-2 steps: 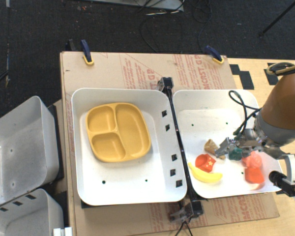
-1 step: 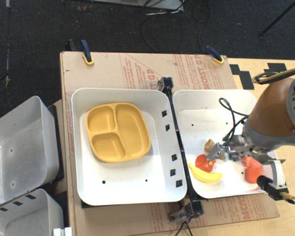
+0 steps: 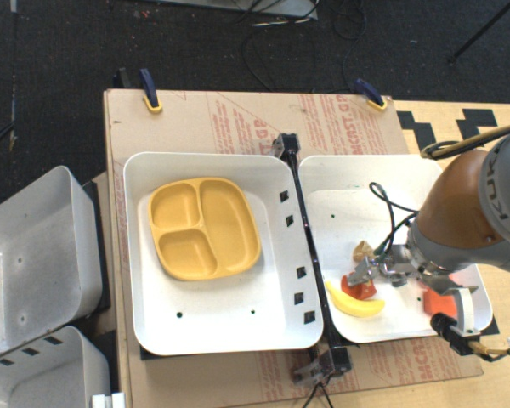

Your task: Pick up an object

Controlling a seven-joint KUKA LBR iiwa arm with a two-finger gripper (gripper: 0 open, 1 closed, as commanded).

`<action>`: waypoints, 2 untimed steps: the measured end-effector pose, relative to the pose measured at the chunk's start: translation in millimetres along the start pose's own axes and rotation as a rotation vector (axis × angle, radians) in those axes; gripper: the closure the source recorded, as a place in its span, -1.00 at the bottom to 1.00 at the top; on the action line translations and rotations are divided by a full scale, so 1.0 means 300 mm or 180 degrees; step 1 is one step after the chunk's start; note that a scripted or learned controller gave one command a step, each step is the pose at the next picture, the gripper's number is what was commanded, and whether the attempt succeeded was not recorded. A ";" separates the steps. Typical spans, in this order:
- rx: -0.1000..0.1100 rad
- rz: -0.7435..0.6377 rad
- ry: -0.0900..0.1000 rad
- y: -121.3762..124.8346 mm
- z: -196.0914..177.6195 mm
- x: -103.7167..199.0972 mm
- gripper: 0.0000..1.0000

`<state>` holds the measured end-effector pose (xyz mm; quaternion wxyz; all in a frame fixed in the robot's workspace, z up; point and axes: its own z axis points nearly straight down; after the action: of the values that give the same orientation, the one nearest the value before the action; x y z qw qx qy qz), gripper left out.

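In the right bin (image 3: 340, 195), a yellow banana (image 3: 355, 303) lies near the front left corner. A small red object (image 3: 362, 287) sits just behind the banana, touching it. A tan lump (image 3: 362, 250) lies a little farther back. My gripper (image 3: 376, 271) reaches in from the right and hangs low over the red object, between it and the tan lump. An orange object (image 3: 442, 303) lies at the bin's front right, partly under the arm.
The left bin (image 3: 144, 313) holds a yellow three-part plate (image 3: 206, 227). A black divider with clips (image 3: 302, 245) runs between the two bins. A black cable (image 3: 389, 206) loops over the right bin behind the gripper. Spare white bins (image 3: 34, 262) stand off the bench at left.
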<state>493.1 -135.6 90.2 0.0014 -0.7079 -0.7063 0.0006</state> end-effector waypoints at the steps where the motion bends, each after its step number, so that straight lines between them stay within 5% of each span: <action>1: -0.0010 0.0005 -0.0001 0.003 -0.040 0.001 1.00; 2: -0.0024 0.0001 -0.0010 -0.007 -0.227 -0.031 1.00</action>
<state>491.2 -144.9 158.2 -0.0024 -0.7081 -0.7061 -0.0010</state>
